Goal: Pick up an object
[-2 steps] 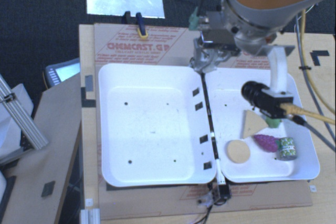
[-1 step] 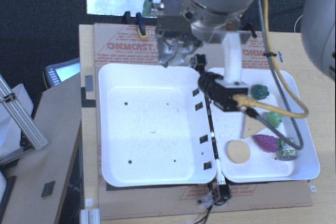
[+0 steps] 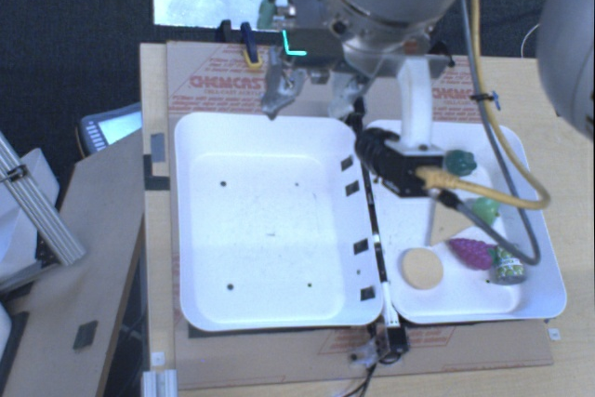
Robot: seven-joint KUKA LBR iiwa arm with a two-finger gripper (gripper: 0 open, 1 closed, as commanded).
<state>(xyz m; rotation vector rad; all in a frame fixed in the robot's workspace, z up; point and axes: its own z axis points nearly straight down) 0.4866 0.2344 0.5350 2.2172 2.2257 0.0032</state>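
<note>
My gripper (image 3: 311, 98) hangs over the far rim of the left bin (image 3: 270, 218), open, with a wide gap between its fingers (image 3: 277, 96) and nothing in it. The objects all lie in the right bin (image 3: 544, 293): a tan round disc (image 3: 422, 268), a purple bumpy piece (image 3: 471, 251), a small patterned can (image 3: 509, 267), a light green piece (image 3: 484, 208) and a teal piece (image 3: 460, 163). A pale tan wedge (image 3: 449, 220) lies between the disc and the green piece. The gripper is well to the left of and beyond all of them.
Both bins rest on a cardboard sheet (image 3: 214, 81) on the bench. A yellow cable (image 3: 507, 172) loops over the right bin. A tablet (image 3: 110, 130) and an aluminium rail (image 3: 37, 209) sit off the bench to the left.
</note>
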